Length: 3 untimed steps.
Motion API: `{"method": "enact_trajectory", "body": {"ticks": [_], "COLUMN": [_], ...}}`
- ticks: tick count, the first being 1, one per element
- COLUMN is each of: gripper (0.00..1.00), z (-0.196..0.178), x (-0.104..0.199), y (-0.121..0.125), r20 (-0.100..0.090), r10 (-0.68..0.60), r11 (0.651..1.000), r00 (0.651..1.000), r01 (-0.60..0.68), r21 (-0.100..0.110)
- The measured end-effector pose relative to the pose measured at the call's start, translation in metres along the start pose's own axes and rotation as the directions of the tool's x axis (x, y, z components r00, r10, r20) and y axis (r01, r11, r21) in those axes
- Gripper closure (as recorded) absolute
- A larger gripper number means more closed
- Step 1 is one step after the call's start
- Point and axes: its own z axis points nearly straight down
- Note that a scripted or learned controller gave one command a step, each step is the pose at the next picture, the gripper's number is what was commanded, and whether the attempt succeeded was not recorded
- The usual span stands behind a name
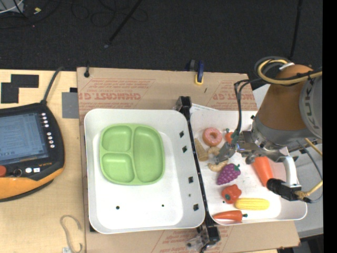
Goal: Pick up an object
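No single object is marked out for picking; the candidates are toy foods gathered in the right bin (295, 213). A bunch of purple grapes (228, 173) is seen near the bin's middle, knobbly and dark violet with a small green stem. Just above it a tan, lumpy piece (214, 166) is found, and a second tan piece (202, 148) lies by the bin's left wall. A pink ringed donut (212, 136) is placed towards the far side, with a small red-orange item (230, 137) just beside it. Below the grapes a red pepper (230, 193) is set, touching or nearly touching a yellow corn cob (251, 204). A slim red-orange chili (229, 215) is laid along the near wall, and an orange carrot (263, 171) lies tilted to the right of the grapes.

The gripper (227, 151) is seen low over the bin, between the donut and the grapes and close to the upper tan piece. Whether it is apart or together cannot be told, and nothing can be seen held in it. The grey arm (281, 109) with its orange band is reached in above the carrot.

In the left bin (105, 215) a green divided plate (131, 154) is held. Both bins are borne on a cardboard sheet (137, 86), and a teach pendant (26, 146) is laid well apart at the left.
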Motion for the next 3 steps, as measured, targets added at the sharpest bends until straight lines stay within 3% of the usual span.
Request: {"method": "enact_trajectory", "body": {"ticks": [1,3], "gripper": [0.0,0.0], "z": [-0.007,0.096], "x": [0.0,0.001], "y": [0.003,-0.007], "r20": [0.001,0.001], "r10": [-0.002,-0.001], "r11": [1.0,1.0], "r00": [1.0,1.0], "r01": [0.002,0.001], "r21": [-0.012,-0.011]}}
